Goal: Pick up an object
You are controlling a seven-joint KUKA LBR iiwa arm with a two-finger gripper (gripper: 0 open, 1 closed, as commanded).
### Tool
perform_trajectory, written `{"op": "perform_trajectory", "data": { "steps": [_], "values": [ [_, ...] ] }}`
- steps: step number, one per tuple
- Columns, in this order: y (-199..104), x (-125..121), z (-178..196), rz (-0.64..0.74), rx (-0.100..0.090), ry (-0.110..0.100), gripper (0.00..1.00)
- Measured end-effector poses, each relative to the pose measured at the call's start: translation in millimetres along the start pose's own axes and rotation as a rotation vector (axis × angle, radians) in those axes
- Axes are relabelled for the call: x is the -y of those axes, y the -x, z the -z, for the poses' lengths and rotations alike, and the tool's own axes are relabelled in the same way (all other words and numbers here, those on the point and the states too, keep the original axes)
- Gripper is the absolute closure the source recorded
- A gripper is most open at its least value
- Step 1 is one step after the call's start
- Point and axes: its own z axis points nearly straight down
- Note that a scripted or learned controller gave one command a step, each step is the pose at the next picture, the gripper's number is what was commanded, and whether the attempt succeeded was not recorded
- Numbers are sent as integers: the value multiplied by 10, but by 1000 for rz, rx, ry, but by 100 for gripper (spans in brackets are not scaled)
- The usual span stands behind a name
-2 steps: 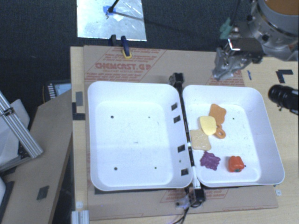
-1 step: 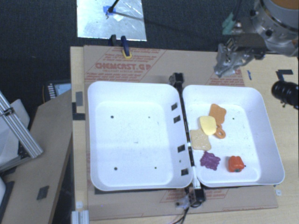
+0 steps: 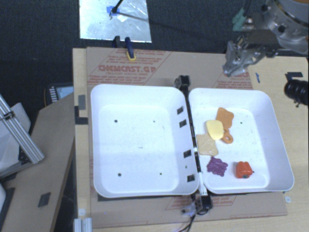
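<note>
Hovering above the far rim of the right bin [image 3: 277,129], the pincer [image 3: 235,65] holds nothing; whether it is spread or pressed together I cannot tell. Below it cluster the orange piece [image 3: 225,115], yellow piece [image 3: 215,128] and tan slab [image 3: 207,145], overlapping; a descent there may pinch two or slip. The purple piece [image 3: 217,166] and red piece [image 3: 244,169] lie apart.

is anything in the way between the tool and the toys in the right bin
Nothing visible. The tool sits above the far rim of the right bin, with open space down to the yellow piece, orange piece, purple piece and red piece.
</note>
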Motion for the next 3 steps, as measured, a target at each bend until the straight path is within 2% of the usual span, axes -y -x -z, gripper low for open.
{"op": "perform_trajectory", "data": {
  "steps": [3],
  "values": [
    [-12, -15, 335, 12, -3, 8, 100]
  ]
}}
